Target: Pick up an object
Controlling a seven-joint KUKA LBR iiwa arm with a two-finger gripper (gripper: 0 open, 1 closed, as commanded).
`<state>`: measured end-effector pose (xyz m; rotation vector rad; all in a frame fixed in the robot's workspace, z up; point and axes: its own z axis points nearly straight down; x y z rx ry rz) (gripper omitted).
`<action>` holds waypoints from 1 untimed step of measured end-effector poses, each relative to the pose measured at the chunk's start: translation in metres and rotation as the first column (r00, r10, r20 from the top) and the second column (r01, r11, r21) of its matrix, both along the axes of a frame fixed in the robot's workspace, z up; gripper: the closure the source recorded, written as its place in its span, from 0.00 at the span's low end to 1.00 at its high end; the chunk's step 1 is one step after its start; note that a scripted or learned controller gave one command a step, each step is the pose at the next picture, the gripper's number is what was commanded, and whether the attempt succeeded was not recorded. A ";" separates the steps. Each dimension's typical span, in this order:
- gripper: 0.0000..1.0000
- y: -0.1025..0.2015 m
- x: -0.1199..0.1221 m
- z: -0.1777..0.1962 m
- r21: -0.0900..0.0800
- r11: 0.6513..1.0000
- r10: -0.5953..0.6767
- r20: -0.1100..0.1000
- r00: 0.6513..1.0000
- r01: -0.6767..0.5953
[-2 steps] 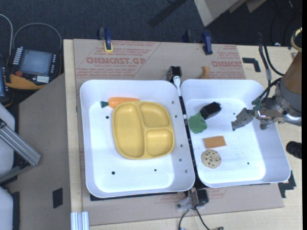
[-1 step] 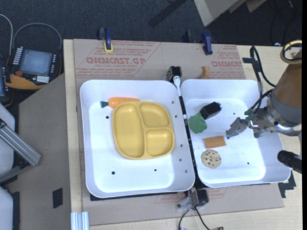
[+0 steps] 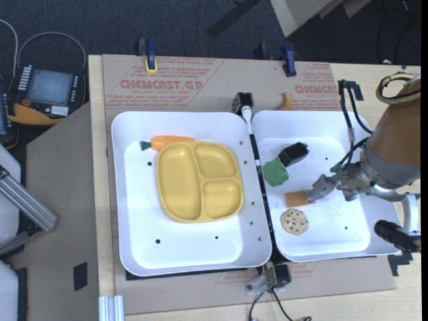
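Note:
In the right bin [image 3: 348,236] lie a green lump [image 3: 275,173], a black block [image 3: 293,154], a flat orange-brown piece [image 3: 295,197] and a round speckled cookie [image 3: 294,221]. My gripper [image 3: 321,187] hangs low over the middle of this bin. Its tip is just right of the orange-brown piece and close to its right end. Nothing shows held in it. The arm's grey wrist [image 3: 394,152] comes in from the right.
The left bin [image 3: 134,179] holds a yellow divided plate [image 3: 198,180] with an orange carrot [image 3: 171,141] along its far edge. A raised divider [image 3: 257,172] runs between the bins. Black cables [image 3: 351,122] hang over the right bin's far right corner.

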<state>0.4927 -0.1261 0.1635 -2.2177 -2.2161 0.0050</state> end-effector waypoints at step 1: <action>0.00 0.007 -0.001 -0.045 0.001 1.000 0.001 -0.001 1.000 -0.001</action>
